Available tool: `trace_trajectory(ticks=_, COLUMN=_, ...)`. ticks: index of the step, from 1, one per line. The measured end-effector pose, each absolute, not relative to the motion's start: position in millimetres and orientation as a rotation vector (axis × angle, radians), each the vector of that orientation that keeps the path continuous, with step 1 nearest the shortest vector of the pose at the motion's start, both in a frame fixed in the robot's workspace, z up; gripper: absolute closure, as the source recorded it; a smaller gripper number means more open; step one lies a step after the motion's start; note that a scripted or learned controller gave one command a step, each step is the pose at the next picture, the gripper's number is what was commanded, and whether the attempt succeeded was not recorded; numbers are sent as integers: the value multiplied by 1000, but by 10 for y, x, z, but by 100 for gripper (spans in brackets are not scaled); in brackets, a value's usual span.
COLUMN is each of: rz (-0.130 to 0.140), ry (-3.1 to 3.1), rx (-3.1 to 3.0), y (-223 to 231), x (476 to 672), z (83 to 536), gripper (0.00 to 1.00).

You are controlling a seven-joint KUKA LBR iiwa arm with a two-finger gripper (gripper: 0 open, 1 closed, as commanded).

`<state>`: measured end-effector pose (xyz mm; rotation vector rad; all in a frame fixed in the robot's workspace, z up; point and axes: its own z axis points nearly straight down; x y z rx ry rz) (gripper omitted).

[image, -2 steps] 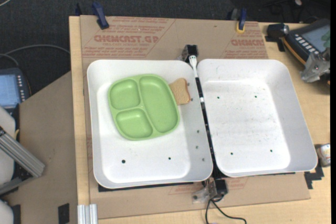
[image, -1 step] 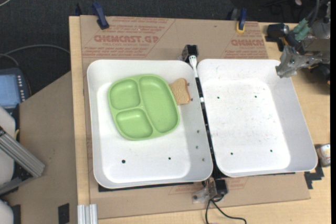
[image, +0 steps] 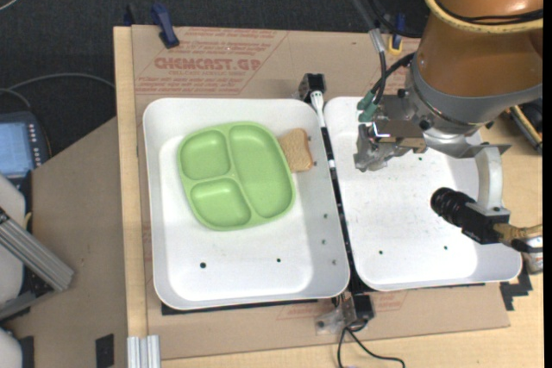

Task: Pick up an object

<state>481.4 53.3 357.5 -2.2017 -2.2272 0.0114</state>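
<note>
We start with the big picture: the arm (image: 479, 21) hangs over the right bin (image: 431, 246), near its far left corner, while everything worth picking sits in the left bin (image: 233, 271). That is our worry. If the gripper (image: 373, 152) goes down where it is, it looks set to close on bare bin floor, because nothing pickable shows under it. A reach across has its own risk: the raised rims where the two bins meet lie between it and the targets.

Next down in size, the green divided plate (image: 235, 175) lies flat in the left bin's far half. It is wide and shallow, so we judge it a poor fit for a two-finger pinch unless taken by the rim.

Smaller still, the tan cracker-like piece (image: 297, 150) rests against the plate's far right edge, near the bin's right wall; a pinch there may nudge the plate.

Lastly the gripper itself: we cannot tell its opening, and nothing shows in its grasp.
</note>
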Motion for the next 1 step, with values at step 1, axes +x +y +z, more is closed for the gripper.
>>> trace_trajectory(ticks=1, rz=-9, ry=-2232, rx=-2213, y=1213, x=4793, z=3996, gripper=100)
